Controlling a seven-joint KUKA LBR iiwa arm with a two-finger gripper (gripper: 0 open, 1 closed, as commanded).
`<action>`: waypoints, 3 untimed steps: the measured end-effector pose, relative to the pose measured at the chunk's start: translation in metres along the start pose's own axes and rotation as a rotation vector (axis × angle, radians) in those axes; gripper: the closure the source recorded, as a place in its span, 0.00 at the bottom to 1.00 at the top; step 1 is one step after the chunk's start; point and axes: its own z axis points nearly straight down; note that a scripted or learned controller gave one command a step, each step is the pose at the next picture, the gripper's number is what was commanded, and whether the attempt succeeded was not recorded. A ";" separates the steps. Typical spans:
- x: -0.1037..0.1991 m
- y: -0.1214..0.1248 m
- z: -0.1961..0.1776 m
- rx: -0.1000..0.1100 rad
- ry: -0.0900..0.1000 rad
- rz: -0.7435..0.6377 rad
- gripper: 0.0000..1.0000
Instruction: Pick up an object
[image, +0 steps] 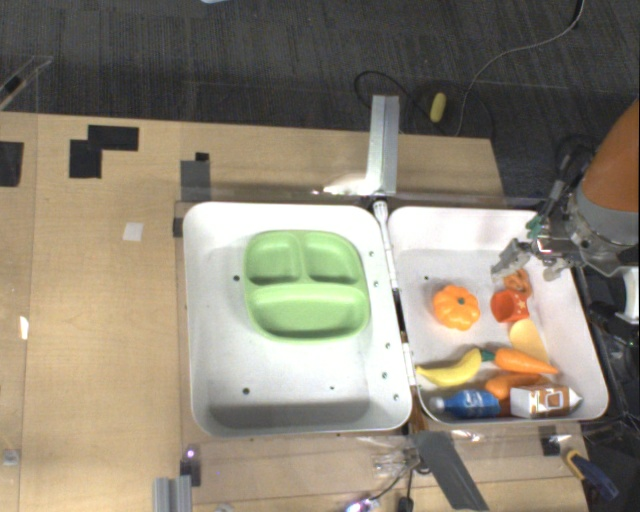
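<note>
Green divided plate (303, 283) fills my left bin (205, 400); toys crowd the right bin (440, 240), the orange-red toy (511, 300) just under my gripper (522, 256), fingers apart and empty, so I judge nothing picked yet

The arm (612, 190) shows an orange band above a grey wrist, dark cables along its side, and a metallic grey gripper (522, 256) with small green and red marks.
</note>
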 end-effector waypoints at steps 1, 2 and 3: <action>0.058 -0.040 0.088 -0.001 0.000 -0.009 0.00; 0.073 -0.090 0.095 -0.012 -0.001 -0.026 0.00; 0.075 -0.087 0.083 -0.019 0.001 -0.027 1.00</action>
